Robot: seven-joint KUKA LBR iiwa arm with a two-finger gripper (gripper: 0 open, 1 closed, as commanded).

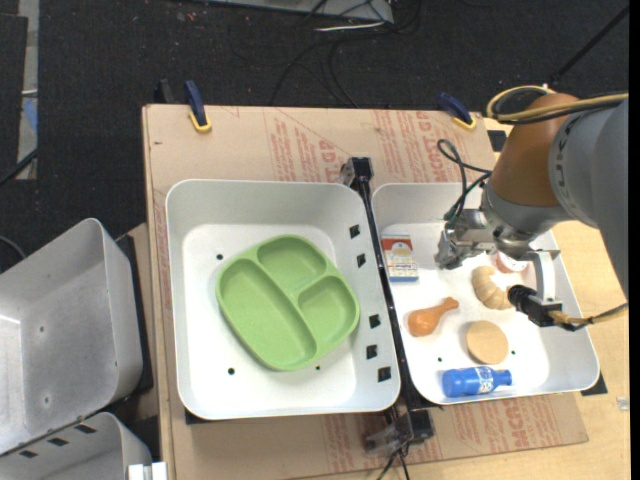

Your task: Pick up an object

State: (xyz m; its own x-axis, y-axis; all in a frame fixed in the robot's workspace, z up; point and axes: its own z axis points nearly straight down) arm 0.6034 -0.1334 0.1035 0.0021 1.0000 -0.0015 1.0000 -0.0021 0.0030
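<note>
- Objects for the pick all lie in the right bin point(572, 363), where I have the hand point(462, 246) hanging low over the upper middle of its floor.
- Nearest candidate, as I judge it, is the small red-and-white carton point(399, 257), just to the camera-left of the hand, its long axis running up and down the frame beside the divider between the bins.
- A pale lumpy piece point(489, 287) sits just below and to the right of the hand, near the black cable connector point(527, 303) trailing from the wrist.
- Farther toward the near rim I see an orange drumstick-shaped toy point(431, 317) lying at a slant, a tan round disc point(487, 342), and a blue bottle point(475, 380) on its side, its length along the front wall.
- I cannot tell from this angle whether the hand is released or clenched; nothing shows as grasped.
- The left bin point(200, 218) holds a green divided plate point(287, 301), well apart from the hand.
- My read: the coming move turns on a short shift left to the carton, or down-right to the pale piece.
</note>
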